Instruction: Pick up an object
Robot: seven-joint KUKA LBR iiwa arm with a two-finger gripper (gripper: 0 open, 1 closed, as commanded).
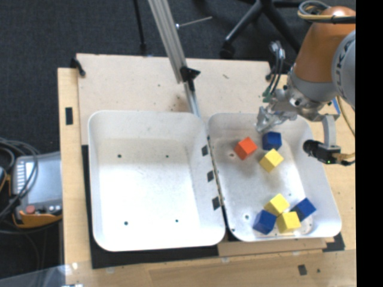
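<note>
In the camera view, the metal two-finger gripper [265, 122] hangs over the far edge of the right white plastic bin [317, 184], just beside a small blue cube [271, 140]; I cannot tell how its claw stands, and nothing is seen inside it. This bin carries seven cubes: one orange cube [245, 148] near the far-left corner, three blue ones and three yellow ones. One yellow cube [271, 159] lies near the middle, and four cubes [281, 213] are crowded at the near edge. The left white bin [105, 130] stands beside it.
</note>
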